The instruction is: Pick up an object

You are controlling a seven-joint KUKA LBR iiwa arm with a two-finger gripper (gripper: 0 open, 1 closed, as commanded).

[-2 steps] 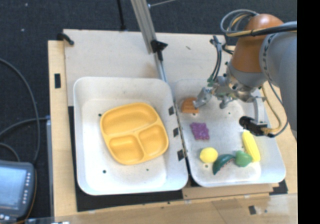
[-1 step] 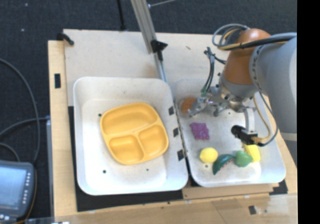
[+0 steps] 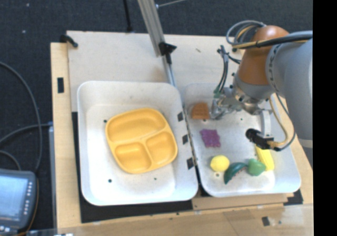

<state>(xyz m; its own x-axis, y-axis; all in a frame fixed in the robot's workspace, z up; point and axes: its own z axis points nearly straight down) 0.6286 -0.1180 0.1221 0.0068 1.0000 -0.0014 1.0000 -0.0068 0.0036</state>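
gripper [image 3: 217, 107] is hanging low over the upper-left part of the right bin [image 3: 288, 178], just right of centre frame, with the brown object [image 3: 199, 110] just beside it on its left; I'm reading that as the pick target, a judgement only; I'm not counting anything as held; open or closed, I can't tell, the wrist is hiding too much at this slant

why the layout is looking sensible: the loose items are all lying in the right bin, the side the arm is reaching in from; the brown object is sitting apart from the others, so it's offering the cleanest approach, though it's lying close to the bin's left wall and clearance there is looking tight; purple piece [image 3: 210, 137] is lying flat below it, near but apart; along the lower edge the yellow ball [image 3: 219, 164], dark green piece [image 3: 233, 171], green piece [image 3: 256, 167] and yellow block [image 3: 266, 159] are crowding together, some seemingly touching, so a grab there is risking two at once

left bin [image 3: 89, 98] is carrying just the yellow divided plate [image 3: 140, 139], lying flat and centred; wide and shallow, so I'm judging it a poor fit for a two-finger grasp

writing: I'm not finding any readable label or brand on the objects or bins; the screen [image 3: 16, 195] at lower left of frame is too small to read
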